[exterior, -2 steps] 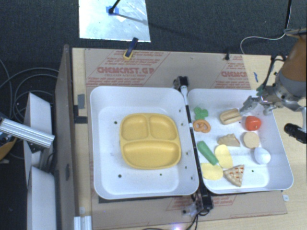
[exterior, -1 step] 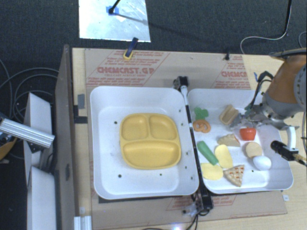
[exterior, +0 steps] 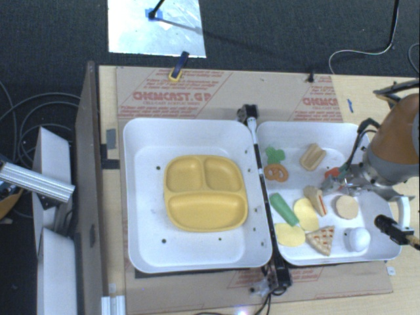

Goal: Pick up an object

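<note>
The right bin [exterior: 298, 135] holds several toy foods: a tan bread roll [exterior: 312, 157], a pretzel [exterior: 276, 172], a green leafy piece [exterior: 275, 155], a green cucumber [exterior: 283, 209], a hot dog [exterior: 316, 201], a round bun [exterior: 346, 207], a toast triangle [exterior: 321, 239] and a white lump [exterior: 357, 239]. My gripper [exterior: 342, 181] is low over this bin's right half, just above the round bun. A small red piece [exterior: 332, 172] lies right at its tip, partly hidden by it.
The left bin [exterior: 144, 176] carries a yellow divided plate [exterior: 205, 192] at its middle. Two yellow slices [exterior: 306, 212] lie between the cucumber and the toast. The grey arm with its orange band [exterior: 400, 133] overhangs the right bin's right rim.
</note>
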You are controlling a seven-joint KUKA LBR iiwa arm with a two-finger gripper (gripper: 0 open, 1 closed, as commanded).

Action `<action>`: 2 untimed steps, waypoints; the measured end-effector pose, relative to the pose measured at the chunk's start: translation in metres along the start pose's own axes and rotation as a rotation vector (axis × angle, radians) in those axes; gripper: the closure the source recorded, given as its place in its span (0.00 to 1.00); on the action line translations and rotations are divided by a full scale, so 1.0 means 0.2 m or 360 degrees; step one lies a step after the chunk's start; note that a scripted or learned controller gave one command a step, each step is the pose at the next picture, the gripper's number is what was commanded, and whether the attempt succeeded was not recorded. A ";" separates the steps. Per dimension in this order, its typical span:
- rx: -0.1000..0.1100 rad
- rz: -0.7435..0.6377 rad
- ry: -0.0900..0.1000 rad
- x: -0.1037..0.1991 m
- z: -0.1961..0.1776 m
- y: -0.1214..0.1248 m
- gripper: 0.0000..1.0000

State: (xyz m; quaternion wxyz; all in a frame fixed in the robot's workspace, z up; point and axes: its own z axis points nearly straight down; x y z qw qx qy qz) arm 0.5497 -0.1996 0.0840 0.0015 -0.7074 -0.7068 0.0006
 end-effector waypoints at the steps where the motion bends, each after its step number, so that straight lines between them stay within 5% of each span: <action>1: -0.0016 -0.0018 0.0000 0.26 -0.01 0.31 0.00; 2: -0.0014 -0.0009 -0.0002 0.24 -0.06 0.30 1.00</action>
